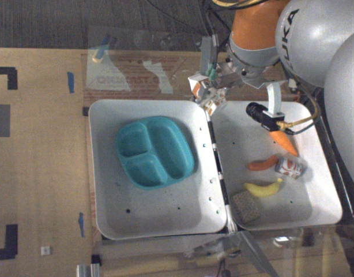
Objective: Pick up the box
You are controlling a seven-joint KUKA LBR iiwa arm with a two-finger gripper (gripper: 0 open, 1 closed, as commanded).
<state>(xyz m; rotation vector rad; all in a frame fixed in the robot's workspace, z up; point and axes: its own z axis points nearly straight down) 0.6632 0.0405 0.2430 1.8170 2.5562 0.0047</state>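
Gripper (214,91) above top seam between 2 bins, closed on small white-orange box (201,91), lifted. Left bin (102,154) has teal divided plate (155,152). Right bin (321,201): carrot (283,142), sausage (262,165), can (289,167), banana (263,188), sponge (246,205).

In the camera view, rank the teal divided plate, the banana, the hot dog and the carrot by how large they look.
1. teal divided plate, by far the largest.
2. banana.
3. hot dog and carrot look about alike; the carrot's top is partly covered, so I won't rank them.
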